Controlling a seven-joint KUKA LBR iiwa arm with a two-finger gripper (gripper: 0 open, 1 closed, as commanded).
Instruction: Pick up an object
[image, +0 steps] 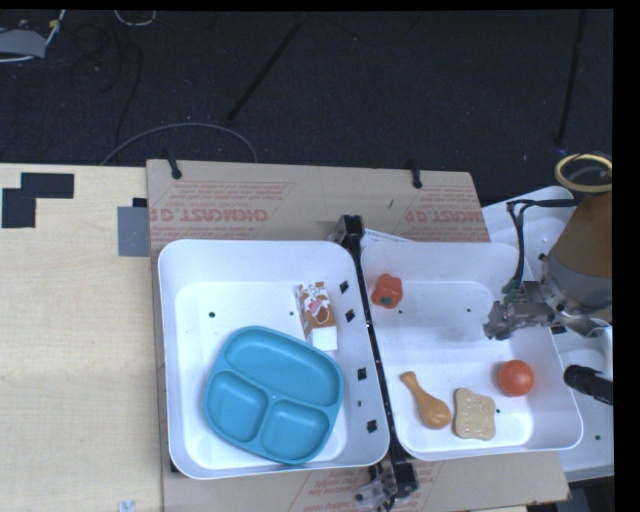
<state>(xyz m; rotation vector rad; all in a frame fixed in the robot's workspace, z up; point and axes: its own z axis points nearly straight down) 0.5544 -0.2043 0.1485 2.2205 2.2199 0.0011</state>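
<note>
The right bin (440, 300) holds a red-orange pepper-like toy (387, 291) at its far left, a red tomato (515, 378) at the right, a tan chicken drumstick (427, 399) and a beige cracker-like slab (474, 414) near the front. My gripper (503, 325) hangs over the right bin's right side, just above and left of the tomato, apart from it. Nothing shows between its fingers. The left bin (190, 300) holds a blue divided plate (272, 394) and a small printed packet (317, 310).
A black divider clip strip (362, 340) runs between the two bins. Cardboard (300, 205) lies under the bins at the back. Cables (520, 240) hang by the arm at the right, and a black part (590, 380) juts in at the bin's right rim.
</note>
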